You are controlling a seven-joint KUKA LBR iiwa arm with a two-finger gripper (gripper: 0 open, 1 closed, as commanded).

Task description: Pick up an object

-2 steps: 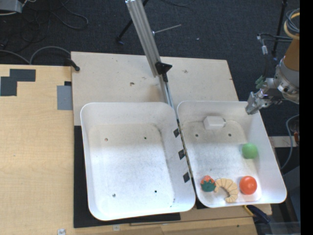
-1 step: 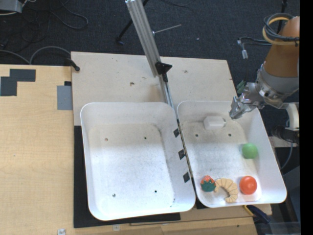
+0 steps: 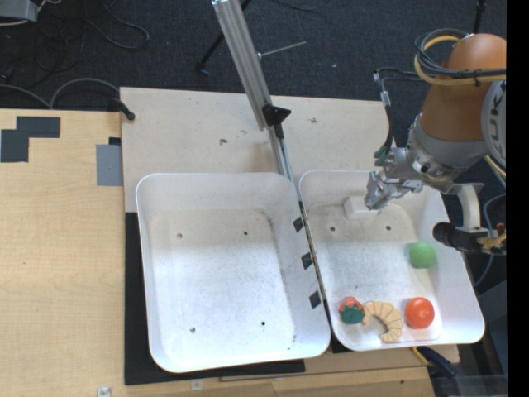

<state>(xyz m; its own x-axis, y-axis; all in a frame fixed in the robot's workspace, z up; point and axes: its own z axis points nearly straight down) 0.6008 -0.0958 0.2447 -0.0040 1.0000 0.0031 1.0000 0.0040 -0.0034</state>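
surface (image 3: 198, 131): pale board over dark carpet, cables on floor behind; wood-tone panel at far left.
left bin (image 3: 165, 222): white, shallow, only specks and small holes visible.
divider: slanted metal rail (image 3: 248, 64) running down to the seam between bins.
right bin (image 3: 463, 321): holds all candidates.
small white block (image 3: 357, 208): back of right bin, touching or just beside the hand; likely target.
near-edge row: red-green piece (image 3: 351, 310), tan curved piece (image 3: 384, 318), orange-red ball (image 3: 420, 313), close together.
green ball (image 3: 422, 255): right side, apart from the rest.
hand (image 3: 382, 195): low over the white block; open or closed, cannot tell; nothing visibly held.
step: approach/grasp, judged; no lift yet.
next: needs centring on block, firm closure, straight lift clear of bin wall.
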